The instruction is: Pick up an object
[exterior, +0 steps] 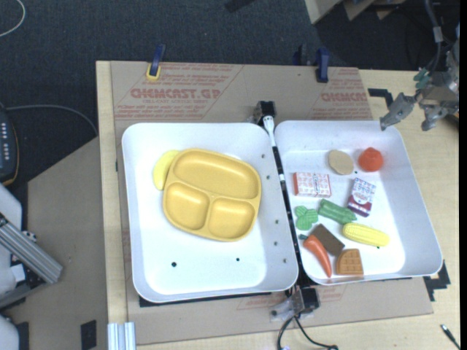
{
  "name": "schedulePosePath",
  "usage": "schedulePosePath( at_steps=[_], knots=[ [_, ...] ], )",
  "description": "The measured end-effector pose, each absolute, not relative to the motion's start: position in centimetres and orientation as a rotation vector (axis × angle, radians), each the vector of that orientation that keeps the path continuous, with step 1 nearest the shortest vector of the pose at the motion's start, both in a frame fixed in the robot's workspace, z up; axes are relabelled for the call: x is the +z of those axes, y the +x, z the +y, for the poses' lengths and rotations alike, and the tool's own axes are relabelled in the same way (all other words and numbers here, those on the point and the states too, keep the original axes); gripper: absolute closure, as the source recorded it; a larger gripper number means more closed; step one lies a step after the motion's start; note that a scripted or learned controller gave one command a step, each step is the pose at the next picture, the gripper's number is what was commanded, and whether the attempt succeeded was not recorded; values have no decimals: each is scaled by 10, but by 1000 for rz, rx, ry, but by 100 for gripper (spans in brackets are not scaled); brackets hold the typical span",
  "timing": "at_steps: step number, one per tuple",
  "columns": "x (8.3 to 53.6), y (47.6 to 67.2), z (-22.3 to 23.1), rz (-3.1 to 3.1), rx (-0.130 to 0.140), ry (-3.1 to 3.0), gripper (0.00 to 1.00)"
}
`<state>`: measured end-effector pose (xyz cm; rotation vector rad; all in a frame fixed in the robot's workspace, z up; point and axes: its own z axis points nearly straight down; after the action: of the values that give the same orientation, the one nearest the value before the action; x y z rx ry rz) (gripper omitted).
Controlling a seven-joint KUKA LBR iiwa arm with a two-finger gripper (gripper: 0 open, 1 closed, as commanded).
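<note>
Camera view shows the gripper above the far right corner of the right bin, fingers spread apart with nothing between them. The toys crowd that bin's middle: tomato, corn cob, carrot, small cartons. Its right side and far edge stay bare. The left bin holds a yellow divided tray, with open floor at its near side. Both bins rest on a cardboard sheet over dark carpet.

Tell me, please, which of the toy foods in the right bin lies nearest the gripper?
The red tomato, at the far right of the bin's back row. It sits closest to the gripper; the tan cookie beside it lies farther left, the rest nearer the front.
</note>
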<state>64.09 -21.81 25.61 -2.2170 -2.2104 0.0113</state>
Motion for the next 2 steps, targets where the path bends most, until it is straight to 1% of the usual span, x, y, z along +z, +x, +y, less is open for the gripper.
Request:
schedulePosePath(
  at_steps=[1, 2],
  knots=[
    [265, 643, -217, -2223, 0, -2222, 0],
    [220, 652, -217, -2223, 3, -2218, 0]
  ],
)
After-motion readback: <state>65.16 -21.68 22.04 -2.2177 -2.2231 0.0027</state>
